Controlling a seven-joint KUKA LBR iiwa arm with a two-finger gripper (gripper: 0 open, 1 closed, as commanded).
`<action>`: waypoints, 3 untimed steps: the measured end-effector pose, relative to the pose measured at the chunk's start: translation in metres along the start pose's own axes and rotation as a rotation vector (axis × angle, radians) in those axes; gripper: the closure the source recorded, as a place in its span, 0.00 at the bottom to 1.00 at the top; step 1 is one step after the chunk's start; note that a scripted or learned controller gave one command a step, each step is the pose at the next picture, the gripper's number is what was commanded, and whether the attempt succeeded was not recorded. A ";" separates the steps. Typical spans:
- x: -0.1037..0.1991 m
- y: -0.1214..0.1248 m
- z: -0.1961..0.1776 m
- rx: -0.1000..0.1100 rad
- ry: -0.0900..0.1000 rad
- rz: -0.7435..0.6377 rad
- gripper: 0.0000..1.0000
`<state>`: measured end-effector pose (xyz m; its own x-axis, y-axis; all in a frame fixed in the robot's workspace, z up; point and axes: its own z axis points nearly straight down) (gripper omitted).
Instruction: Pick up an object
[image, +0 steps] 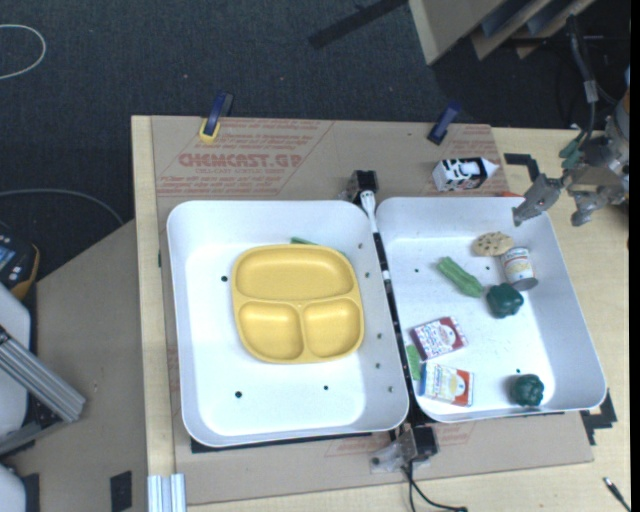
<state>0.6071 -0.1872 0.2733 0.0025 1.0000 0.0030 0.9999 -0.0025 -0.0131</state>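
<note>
End effector (558, 200) open, empty; green pod (460, 277) diagonal.

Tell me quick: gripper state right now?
Gripper: open, holding nothing, above the right bin's far right corner.
</note>
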 end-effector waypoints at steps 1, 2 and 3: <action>0.001 0.002 -0.007 -0.012 -0.003 -0.003 0.00; -0.005 0.004 0.036 -0.008 -0.002 -0.002 0.00; -0.005 0.004 0.101 -0.005 -0.001 -0.002 0.00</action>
<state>0.6099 -0.1917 0.1726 0.0002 1.0000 0.0023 1.0000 -0.0002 -0.0080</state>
